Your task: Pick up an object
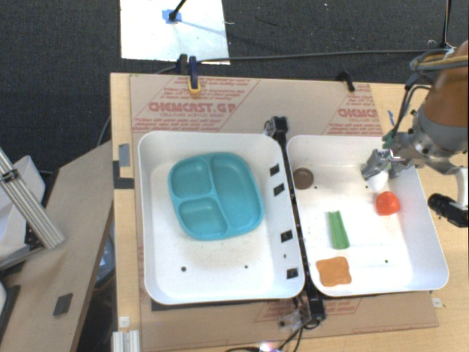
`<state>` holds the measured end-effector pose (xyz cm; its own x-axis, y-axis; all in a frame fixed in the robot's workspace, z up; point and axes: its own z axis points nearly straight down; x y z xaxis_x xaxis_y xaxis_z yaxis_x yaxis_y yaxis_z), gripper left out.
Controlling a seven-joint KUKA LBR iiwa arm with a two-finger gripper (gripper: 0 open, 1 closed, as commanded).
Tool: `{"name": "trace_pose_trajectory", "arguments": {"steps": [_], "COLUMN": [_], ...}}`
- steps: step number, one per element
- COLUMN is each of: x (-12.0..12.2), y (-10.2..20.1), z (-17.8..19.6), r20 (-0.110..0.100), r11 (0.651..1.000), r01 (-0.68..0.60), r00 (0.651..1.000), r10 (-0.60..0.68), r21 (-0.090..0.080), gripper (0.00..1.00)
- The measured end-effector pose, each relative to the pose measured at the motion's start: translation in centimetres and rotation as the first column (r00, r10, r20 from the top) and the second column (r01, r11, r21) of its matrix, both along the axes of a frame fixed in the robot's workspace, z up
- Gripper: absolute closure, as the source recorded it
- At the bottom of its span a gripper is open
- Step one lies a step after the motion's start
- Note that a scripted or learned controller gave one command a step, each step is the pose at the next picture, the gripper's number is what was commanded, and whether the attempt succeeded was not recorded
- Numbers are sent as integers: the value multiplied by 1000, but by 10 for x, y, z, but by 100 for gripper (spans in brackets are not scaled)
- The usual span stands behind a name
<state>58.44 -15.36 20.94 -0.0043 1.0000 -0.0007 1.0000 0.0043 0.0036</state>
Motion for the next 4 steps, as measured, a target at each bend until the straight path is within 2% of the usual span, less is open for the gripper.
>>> {"name": "trace_pose_trajectory", "arguments": {"steps": [1,3,4], "x": [1,24,35], "y": [0,105,148], "z": [26,41,42], "r20": [0,-1,0], "r11": [1000,1000,1000], "r01": [0,-4,-4], "r00": [1000,1000,1000], "r10": [0,4,4], "r21": [0,1,1], "gripper": [100,100,100]}}
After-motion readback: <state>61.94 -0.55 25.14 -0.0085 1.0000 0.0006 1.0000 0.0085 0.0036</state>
